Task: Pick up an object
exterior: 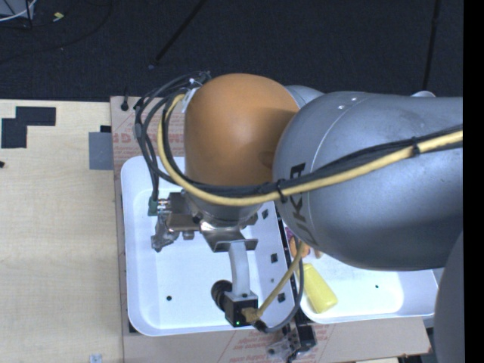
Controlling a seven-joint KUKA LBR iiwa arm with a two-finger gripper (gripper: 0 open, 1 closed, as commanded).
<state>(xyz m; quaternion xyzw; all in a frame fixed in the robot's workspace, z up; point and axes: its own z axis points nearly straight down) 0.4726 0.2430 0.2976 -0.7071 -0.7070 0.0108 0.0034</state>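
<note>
yellow object (320,295) sits in the right bin (378,302), near its left wall, close under the arm (363,180). claw (160,235) hangs over the left bin (151,297), wide or narrow, can't tell. best bet: cross over, centre above the yellow piece, then descend straight and slow.

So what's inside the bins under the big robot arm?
A yellow thing pokes out in the bin on the view's right. The other bin shows white floor near its edge. The arm covers the rest, so anything there is hidden.
</note>
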